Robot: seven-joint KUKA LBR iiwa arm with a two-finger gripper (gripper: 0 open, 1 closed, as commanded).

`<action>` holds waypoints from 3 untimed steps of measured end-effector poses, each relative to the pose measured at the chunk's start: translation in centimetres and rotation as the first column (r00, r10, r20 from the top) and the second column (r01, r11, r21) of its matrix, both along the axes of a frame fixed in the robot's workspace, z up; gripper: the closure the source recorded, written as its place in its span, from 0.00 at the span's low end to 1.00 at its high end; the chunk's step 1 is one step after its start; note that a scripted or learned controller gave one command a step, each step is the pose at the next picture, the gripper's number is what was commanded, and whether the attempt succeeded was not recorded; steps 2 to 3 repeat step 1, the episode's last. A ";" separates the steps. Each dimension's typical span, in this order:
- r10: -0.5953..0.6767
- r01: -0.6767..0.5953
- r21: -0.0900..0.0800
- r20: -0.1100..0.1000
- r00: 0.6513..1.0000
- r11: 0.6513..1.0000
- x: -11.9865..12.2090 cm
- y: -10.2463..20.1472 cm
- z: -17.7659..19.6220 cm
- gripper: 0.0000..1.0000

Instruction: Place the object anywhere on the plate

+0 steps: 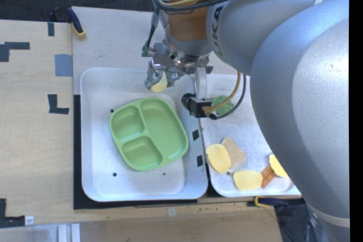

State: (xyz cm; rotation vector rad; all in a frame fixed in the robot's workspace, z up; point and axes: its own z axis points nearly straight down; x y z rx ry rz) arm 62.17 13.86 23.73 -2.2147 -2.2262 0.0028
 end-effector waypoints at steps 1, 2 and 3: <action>-0.002 0.002 -0.001 0.000 1.000 1.000 0.0 -0.2 0.0 0.00; -0.002 0.002 -0.001 0.000 1.000 1.000 0.0 -0.2 0.0 0.00; -0.002 0.002 -0.001 0.000 1.000 1.000 0.0 -0.2 0.0 0.00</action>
